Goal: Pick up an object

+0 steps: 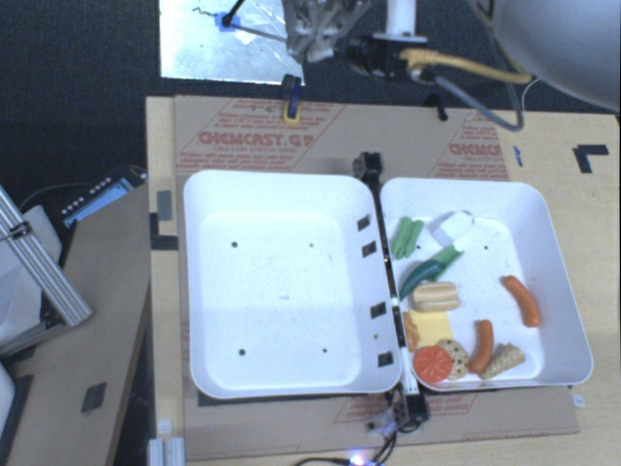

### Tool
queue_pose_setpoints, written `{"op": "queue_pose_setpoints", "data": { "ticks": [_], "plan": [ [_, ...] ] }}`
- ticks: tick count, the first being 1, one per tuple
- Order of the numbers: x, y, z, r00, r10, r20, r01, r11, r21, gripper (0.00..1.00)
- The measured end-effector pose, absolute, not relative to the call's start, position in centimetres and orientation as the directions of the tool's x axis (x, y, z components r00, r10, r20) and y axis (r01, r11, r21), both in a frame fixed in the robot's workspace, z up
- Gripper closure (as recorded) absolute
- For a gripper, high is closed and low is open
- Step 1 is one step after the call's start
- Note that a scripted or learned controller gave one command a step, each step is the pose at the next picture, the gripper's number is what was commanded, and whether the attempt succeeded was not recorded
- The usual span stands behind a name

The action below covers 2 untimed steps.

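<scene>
The two-finger metal gripper (309, 42) is seen raised above the bench's far edge, well apart from both bins; whether it is spread or pressed together cannot be told. No object is held. Toy foods, among them an orange sausage (521, 300), are clustered in the right-hand shallow white bin (563, 299). The approach is judged not yet begun; a descent over one piece is called for.

Dark carpet floor (78, 85) surrounds a wooden bench (160, 144).
</scene>
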<state>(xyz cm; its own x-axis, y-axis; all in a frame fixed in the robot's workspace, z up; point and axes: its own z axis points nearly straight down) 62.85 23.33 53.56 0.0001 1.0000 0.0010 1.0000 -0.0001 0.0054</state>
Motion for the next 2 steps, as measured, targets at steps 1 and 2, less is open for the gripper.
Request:
{"op": "queue_pose_setpoints", "data": {
  "ticks": [1,2],
  "plan": [
    [67.0,23.4,53.4,0.000,1.000,0.000,1.000,0.000,0.003,1.00],
    [66.8,23.3,38.8,0.000,1.000,-0.004,1.000,-0.001,-0.013,1.00]
  ]
}}
